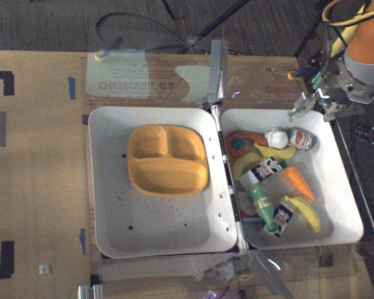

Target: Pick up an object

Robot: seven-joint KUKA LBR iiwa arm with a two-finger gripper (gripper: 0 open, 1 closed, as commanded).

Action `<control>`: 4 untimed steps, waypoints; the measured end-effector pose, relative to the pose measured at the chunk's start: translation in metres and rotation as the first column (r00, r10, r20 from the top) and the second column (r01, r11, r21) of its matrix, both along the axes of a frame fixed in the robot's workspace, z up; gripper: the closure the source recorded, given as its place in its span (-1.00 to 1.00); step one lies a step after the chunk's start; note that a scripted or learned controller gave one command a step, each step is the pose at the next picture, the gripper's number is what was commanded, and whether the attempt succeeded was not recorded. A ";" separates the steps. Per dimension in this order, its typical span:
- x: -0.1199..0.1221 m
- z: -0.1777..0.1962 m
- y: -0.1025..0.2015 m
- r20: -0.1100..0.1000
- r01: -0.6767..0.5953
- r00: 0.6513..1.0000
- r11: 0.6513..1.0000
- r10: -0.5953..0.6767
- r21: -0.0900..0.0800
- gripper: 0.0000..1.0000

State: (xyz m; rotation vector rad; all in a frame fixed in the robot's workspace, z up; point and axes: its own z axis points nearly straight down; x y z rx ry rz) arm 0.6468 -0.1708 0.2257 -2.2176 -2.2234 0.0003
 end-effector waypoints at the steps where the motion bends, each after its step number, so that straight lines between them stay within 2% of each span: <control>1: -0.074 -0.125 -0.039 0.015 -0.052 0.999 0.999 0.052 0.002 -1.00; 2: -0.112 -0.139 -0.031 0.005 -0.213 0.977 0.977 0.213 -0.001 -1.00; 3: -0.132 -0.138 -0.032 0.003 -0.079 0.997 0.997 0.079 0.007 -1.00; 4: -0.131 -0.127 -0.035 0.006 -0.076 0.997 0.997 0.076 0.000 1.00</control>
